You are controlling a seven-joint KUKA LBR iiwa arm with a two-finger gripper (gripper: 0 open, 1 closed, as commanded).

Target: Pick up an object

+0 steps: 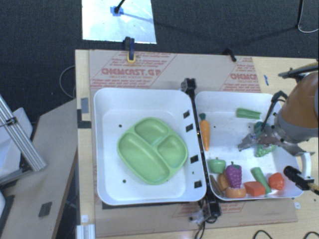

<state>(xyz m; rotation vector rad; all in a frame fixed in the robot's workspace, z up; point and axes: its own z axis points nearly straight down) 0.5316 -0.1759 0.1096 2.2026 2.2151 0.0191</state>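
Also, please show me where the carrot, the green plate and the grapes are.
carrot (204,132), camera view, middle of its orange body.
green plate (144,156), camera view, floor of its long compartment.
grapes (233,175), camera view, centre of the purple bunch.

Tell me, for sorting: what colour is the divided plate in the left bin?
Light green divided plastic plate, clearest in the camera view.

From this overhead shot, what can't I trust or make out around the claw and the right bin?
- Claw: too small and blurred, fingers unreadable; holding anything is unclear.
- Green item beneath the claw: partly covered by it, identity unclear.
- Arm: cut off by the right edge.
- Toy pile at the right bin's near wall: pieces overlap, shapes unclear.
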